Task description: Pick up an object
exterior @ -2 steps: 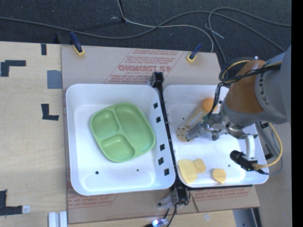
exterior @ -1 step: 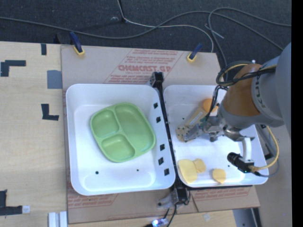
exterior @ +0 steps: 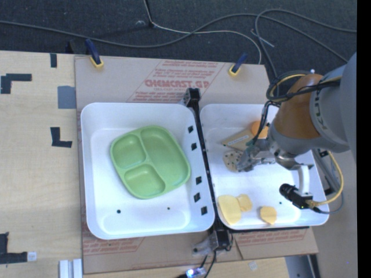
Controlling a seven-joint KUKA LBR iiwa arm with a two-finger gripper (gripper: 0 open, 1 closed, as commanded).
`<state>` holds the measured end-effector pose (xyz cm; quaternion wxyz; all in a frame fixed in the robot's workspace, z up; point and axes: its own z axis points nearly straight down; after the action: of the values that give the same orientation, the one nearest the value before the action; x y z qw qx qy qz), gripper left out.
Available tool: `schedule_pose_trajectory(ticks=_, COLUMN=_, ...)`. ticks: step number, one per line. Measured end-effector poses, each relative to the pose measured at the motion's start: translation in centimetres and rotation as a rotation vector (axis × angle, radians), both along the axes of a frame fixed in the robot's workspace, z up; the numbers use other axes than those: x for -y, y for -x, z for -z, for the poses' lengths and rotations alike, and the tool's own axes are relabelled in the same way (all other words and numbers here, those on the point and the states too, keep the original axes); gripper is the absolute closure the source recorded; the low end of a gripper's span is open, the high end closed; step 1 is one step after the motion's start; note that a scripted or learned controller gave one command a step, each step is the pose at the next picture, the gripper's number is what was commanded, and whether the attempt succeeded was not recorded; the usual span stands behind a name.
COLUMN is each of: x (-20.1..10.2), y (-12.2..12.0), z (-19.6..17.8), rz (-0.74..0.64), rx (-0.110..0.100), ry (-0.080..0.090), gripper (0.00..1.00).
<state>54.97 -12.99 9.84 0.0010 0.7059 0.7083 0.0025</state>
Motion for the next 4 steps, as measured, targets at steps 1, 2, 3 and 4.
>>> schedule_pose_trajectory(ticks=1, x=1.0, y=-0.2, z=-4.8, rz=0.003, rx=-0.002, ry=0.003, gripper=1.0)
schedule_pose_trajectory(ticks=2, x=0.9, y=-0.3, z=-10.1, rz=0.002, rx=-0.001, ry=0.003, gripper=1.0)
schedule_pose_trajectory(ticks=3, x=-4.9, y=-1.0, z=-11.3, rz=-0.004, rx=-0.004, ry=0.0, gripper=1.0)
schedule_pose_trajectory(ticks=4, x=-10.7, y=-2.8, z=-10.9, rz=-0.004, rx=-0.006, ry=0.0, gripper=1.0)
